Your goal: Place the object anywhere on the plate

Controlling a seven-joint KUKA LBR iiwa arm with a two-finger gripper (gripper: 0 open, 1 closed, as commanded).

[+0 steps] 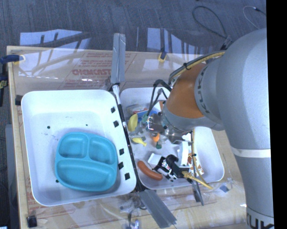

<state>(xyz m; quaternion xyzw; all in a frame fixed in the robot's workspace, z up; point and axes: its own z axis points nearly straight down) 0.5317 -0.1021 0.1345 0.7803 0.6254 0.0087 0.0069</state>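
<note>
A blue plate (86,160) with three compartments lies in the left bin (35,115), with nothing on it. My gripper (154,126) is down in the right bin (215,156), in its far left part, among a cluster of small toys. A yellow banana (133,122) lies just left of the gripper, and a smaller yellow piece (139,141) sits below it. A small orange piece (158,145) is right under the gripper. The arm's orange band (183,98) and grey body hide much of that bin.
A brown sausage (149,170) lies at the right bin's near left. Beside it are black and white pieces (166,166) and a yellow stick (198,179). The divider (123,145) between the bins carries black clips.
</note>
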